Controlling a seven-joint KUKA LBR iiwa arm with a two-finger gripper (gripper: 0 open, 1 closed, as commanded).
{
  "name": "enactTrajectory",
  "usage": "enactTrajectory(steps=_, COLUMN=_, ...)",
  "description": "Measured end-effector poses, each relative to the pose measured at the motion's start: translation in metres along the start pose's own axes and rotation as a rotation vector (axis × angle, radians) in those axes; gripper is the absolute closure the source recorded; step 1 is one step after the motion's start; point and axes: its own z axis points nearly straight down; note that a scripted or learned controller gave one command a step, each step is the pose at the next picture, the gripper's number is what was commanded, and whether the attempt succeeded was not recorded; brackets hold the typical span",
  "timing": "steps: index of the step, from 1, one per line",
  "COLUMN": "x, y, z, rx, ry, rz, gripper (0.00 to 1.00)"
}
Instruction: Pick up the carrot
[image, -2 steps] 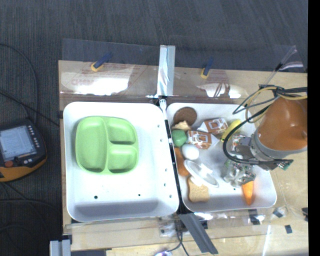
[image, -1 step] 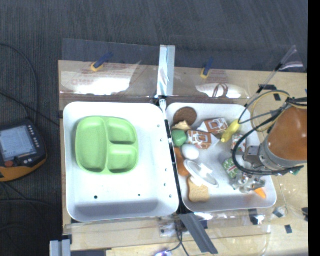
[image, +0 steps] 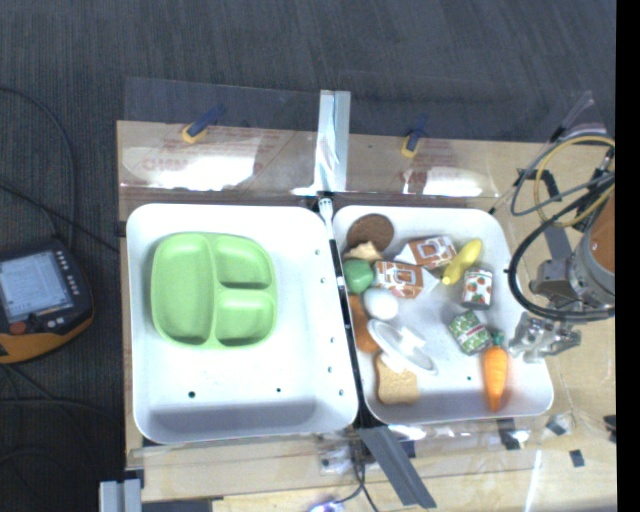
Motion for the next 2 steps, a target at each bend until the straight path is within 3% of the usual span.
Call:
enactTrajectory(steps=1, x=-0.027, y=0.011, z=0.119, rx=-0.002, ry=0.001, rz=-0.312, gripper=1.0)
enactTrajectory(steps=2, x=0.001, y=0.001, z=0.016, rx=-0.003, ry=-0.001, rz=-0.373, gripper=1.0)
